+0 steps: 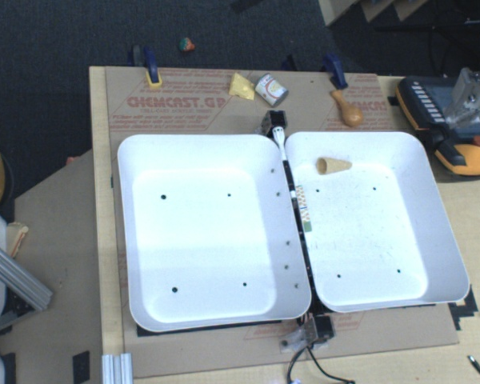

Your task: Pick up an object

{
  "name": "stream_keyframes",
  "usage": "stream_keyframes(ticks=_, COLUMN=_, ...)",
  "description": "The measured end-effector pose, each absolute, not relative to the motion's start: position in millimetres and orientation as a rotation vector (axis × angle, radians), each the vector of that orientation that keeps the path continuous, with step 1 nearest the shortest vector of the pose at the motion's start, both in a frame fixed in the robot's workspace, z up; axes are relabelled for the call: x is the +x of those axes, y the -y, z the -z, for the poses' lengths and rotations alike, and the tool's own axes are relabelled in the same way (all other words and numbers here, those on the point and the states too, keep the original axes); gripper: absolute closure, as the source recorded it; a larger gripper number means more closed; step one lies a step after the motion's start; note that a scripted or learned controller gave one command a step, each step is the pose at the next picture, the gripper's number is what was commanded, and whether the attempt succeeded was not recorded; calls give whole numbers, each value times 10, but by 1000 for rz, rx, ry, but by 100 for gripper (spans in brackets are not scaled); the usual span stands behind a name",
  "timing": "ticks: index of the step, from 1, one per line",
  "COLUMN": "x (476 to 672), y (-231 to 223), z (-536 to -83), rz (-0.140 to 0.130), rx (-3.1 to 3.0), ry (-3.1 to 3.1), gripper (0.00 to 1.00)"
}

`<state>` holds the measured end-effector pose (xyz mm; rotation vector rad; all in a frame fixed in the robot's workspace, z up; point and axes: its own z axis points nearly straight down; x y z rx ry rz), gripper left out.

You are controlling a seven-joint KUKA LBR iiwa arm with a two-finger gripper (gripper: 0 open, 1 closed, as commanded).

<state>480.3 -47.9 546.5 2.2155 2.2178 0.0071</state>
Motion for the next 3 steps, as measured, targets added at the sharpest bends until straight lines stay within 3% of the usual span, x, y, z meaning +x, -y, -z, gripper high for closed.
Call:
stream_keyframes(ticks=2, x=4817, y=474, z=-5678, rz=-15, rx=2209, ry=-2214, gripper=100)
stream_keyframes(ticks=3, x=5715, y=-237, z=-3821, rz=19, rx=2223, ry=-2237, gripper=100)
